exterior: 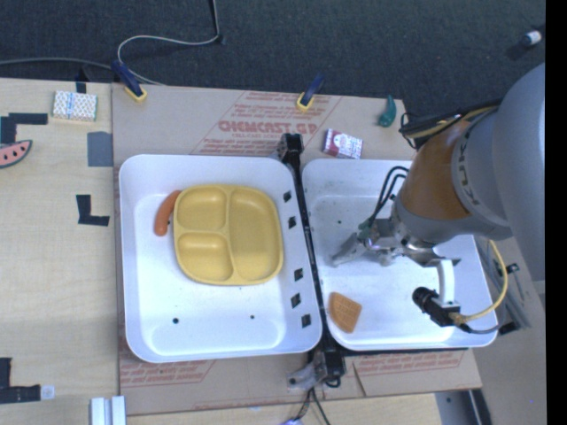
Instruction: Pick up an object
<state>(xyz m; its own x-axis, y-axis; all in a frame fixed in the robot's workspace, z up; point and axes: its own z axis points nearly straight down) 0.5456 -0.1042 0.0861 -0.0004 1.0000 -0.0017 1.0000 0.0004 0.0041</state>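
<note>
Underlying both bins, the cardboard sheet [257, 124] reads "CHEMCAST" in red. The left bin [146, 326] holds a yellow divided plate [229, 234] and an orange sausage [164, 212] touching its left edge. The right bin [390, 326] holds a waffle-like cracker [345, 312]; the gripper [347, 253] hangs above that bin's floor, holding nothing visible, its opening unreadable.

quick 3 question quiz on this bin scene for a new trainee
1. True or false: the yellow tray lies in the right bin.
2. The orange sausage touches the tray's: A) left edge B) right edge C) near edge
3. Which bin holds the waffle?

Key
1. False; it lies in the left bin.
2. A
3. The right bin, near its front left corner, apart from the tool.
</note>
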